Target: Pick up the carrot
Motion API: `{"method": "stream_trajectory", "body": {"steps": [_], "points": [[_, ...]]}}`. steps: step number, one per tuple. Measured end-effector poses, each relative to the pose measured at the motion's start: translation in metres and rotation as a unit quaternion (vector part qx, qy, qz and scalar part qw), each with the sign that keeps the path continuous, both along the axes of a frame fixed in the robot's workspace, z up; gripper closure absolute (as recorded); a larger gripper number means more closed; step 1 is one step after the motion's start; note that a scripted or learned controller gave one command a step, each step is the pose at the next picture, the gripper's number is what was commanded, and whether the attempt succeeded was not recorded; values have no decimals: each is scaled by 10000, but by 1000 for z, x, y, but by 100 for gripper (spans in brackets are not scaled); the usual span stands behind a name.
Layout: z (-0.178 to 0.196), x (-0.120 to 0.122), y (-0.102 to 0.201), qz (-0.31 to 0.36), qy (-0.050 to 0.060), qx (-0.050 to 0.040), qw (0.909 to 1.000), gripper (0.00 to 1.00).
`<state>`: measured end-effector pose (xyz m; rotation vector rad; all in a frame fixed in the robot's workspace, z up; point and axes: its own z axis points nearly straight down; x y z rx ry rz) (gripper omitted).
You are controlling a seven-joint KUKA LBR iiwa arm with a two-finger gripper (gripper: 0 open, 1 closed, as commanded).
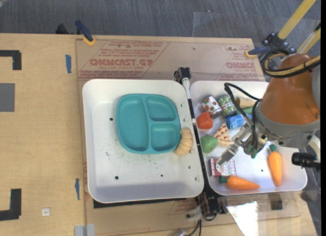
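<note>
Gripper (pixel 238 146) hangs over the right bin (pixel 298 186) with its fingers apart and nothing between them, above a small printed packet (pixel 224 167). Two carrots lie in that bin: one carrot (pixel 242 182) flat near the front wall, just beside the packet, another carrot (pixel 275 166) standing lengthwise near the right side. Both look like light, stiff, smooth plastic toys, likely slippery; the thick middle, gripped across its width, seems the safest hold. A croissant (pixel 185 141) rests by the teal plate (pixel 148 123) in the left bin.

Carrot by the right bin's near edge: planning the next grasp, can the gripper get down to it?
Probably yes. That carrot lies flat with nothing on top, and the gripper hovers just beyond it.
</note>
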<state>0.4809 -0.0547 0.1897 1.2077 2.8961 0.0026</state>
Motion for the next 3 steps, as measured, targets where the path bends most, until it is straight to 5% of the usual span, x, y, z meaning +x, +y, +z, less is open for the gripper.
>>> {"method": "stream_trajectory", "body": {"steps": [1, 2, 3], "points": [[-5, 58, 28, -1213, -3, 1, 9926, 0], [-6, 41, 87, -2967, 28, 8, 9550, 0], [-6, 28, 56, -3695, 31, 4, 9292, 0]]}}
